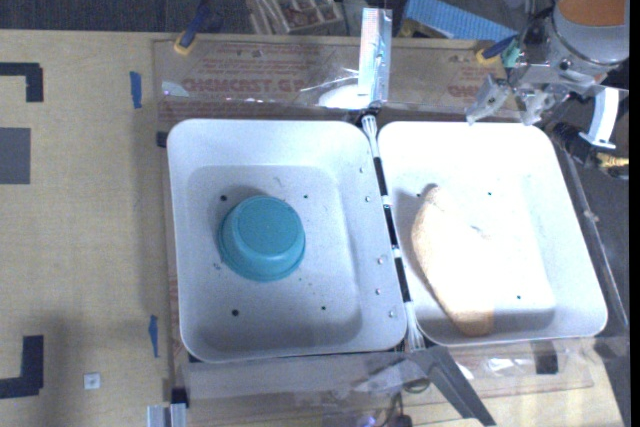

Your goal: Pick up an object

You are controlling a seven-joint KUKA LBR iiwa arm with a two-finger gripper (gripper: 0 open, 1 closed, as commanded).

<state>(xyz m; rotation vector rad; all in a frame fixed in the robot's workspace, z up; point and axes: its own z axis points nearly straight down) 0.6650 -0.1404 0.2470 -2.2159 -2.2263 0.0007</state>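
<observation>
Two shallow white bins sit side by side on a pale wooden bench, with cluttered boxes and cables on the dark floor beyond. A teal bowl (262,236) lies upside down in the left bin (190,155), near the middle of its floor and a little toward the left wall, touching no side. Seen from above it is round, so it has no long axis to speak of; its flat base points up and its rim rests on the bin floor. The right bin (570,215) carries a warm patch of light on its floor. The gripper (510,100) hangs over the far edge of the right bin, well apart from the bowl, and its fingers look spread with nothing between them, though they are small and partly lost against the clutter.

The likely trouble is the bowl's shape. Inverted, it offers smooth, sloping sides and no exposed lip, so fingers closing across it could slide up and off, or nudge it across the slick floor. A descent off centre would push it toward a wall instead of gripping it.
</observation>
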